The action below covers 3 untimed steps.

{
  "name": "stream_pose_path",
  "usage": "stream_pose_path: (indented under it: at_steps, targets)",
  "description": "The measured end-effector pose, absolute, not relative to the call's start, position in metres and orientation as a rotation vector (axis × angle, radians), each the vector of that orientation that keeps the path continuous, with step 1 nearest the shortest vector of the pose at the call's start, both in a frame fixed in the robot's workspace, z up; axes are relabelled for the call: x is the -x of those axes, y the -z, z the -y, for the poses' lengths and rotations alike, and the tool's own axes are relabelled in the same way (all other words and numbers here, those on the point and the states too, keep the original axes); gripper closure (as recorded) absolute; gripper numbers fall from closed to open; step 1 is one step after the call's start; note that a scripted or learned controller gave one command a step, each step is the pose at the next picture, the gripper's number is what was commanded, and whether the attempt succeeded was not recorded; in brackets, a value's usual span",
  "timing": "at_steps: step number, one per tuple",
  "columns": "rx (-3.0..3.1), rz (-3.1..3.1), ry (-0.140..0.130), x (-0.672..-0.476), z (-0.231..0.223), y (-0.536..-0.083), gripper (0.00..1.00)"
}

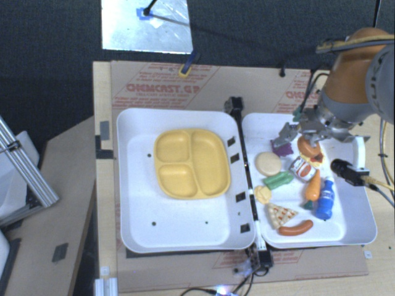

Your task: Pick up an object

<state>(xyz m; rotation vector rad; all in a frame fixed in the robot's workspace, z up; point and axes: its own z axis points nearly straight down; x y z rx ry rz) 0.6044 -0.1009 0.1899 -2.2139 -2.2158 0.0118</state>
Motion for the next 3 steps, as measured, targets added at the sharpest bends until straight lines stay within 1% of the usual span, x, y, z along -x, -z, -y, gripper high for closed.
stream_pose_path:
  at_steps: [1, 2, 3]
  targets:
    - [2.219, 2.226, 0.002, -0.607, 0.101, -0.197, 0.00]
    - [2.219, 2.222, -0.001, -0.600, 0.097, -0.151, 0.00]
    - [2.231, 2.233, 0.013, -0.606, 0.101, -0.137, 0.00]
